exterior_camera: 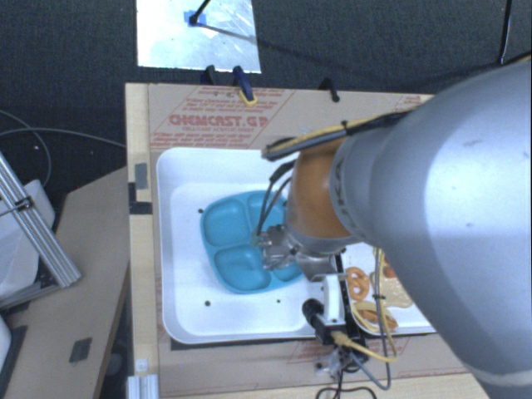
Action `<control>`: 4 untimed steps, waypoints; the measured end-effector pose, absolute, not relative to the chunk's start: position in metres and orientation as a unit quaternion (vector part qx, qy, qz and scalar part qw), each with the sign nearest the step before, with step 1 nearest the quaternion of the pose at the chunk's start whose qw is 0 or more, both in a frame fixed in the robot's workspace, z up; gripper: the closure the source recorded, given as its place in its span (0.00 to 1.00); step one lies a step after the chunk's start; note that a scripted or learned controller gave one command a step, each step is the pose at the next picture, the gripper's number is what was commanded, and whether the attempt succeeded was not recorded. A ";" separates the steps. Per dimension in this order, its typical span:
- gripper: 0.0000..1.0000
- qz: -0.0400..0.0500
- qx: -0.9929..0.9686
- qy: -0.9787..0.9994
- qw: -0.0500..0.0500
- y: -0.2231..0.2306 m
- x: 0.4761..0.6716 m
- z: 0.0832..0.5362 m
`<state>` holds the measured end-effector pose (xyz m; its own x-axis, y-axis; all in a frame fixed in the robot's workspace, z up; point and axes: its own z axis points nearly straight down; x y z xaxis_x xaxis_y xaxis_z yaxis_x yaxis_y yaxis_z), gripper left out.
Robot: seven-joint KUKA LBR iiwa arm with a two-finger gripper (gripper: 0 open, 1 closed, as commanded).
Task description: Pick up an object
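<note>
Fingers cannot be made out: the gripper (272, 256) sits low over the blue divided tray (237, 235), and the grey wrist body hides its tips, so whether they are spread or closed is not something I can tell. Nothing is visibly caught between them. That blue tray lies flat on the floor of the left white bin (187, 306), roughly at its middle, with its right-hand compartments tucked under the wrist and the left ones in plain sight. The gripper's end appears right at the tray's right inner part, either touching or just above it; which one is unclear. The arm (432, 214), grey with an orange band, covers most of the right white bin (416, 329), where a few pretzel-shaped pieces (359, 283) lie beside a yellowish item (376, 316). Cardboard (220, 115) lines the bench behind the bins.
</note>
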<state>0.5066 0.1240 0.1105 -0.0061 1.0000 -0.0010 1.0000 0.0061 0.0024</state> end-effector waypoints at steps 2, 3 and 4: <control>1.00 0.004 0.708 0.706 0.005 0.114 0.625 0.272; 1.00 -0.002 0.705 0.709 -0.002 0.137 0.590 0.201; 1.00 0.003 0.707 0.707 0.001 0.114 0.534 0.292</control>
<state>0.5339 0.1144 0.2920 -0.0005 1.0000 0.0028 1.0000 0.0004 0.0056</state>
